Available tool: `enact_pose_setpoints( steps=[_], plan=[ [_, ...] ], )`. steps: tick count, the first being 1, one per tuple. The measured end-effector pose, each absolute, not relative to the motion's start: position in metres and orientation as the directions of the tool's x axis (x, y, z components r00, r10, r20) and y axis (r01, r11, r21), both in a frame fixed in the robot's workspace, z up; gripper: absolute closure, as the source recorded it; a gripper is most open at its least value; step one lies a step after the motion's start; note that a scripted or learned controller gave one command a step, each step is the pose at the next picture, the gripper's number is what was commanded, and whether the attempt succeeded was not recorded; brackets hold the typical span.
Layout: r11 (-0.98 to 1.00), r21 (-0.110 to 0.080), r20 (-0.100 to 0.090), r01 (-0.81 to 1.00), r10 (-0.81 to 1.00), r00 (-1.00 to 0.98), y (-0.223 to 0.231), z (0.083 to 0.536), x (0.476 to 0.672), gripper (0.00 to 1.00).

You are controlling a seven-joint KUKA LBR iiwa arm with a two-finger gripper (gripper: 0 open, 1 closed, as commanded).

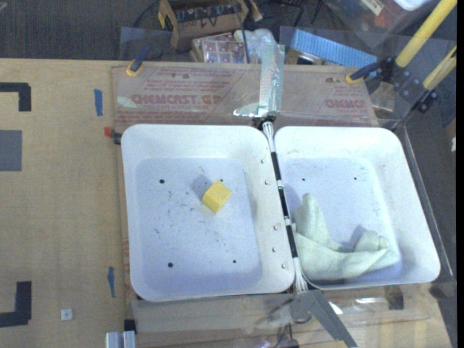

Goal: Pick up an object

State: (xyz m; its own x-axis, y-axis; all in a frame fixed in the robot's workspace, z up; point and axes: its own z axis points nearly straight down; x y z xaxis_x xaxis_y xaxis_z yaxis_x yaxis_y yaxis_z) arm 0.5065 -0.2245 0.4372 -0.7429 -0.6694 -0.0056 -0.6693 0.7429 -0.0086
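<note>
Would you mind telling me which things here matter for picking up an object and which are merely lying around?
Belong to the job:
- yellow block in the left bin
- crumpled white cloth in the right bin

Just lying about:
- cardboard sheet behind the bins
- blue tape marks on the bench
- cluttered box beyond the bench

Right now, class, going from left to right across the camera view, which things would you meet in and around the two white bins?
Left bin → yellow block → seam between the bins → crumpled white cloth → right bin
</note>
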Motion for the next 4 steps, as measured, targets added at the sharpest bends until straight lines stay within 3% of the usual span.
enact_pose_setpoints(
  steps=[1,2,3,4],
  plan=[
    [0.374,-0.002,-0.002,-0.927,-0.927,-0.374,-0.212,0.436,0.485,0.00],
    [-0.074,-0.005,-0.001,-0.997,-0.997,0.074,-0.223,0.436,0.480,0.00],
    [-0.113,-0.004,-0.002,-0.994,-0.994,0.113,-0.149,0.348,0.481,0.00],
    [-0.496,-0.005,0.001,-0.868,-0.868,0.496,-0.169,0.436,0.480,0.00]
  ],
)
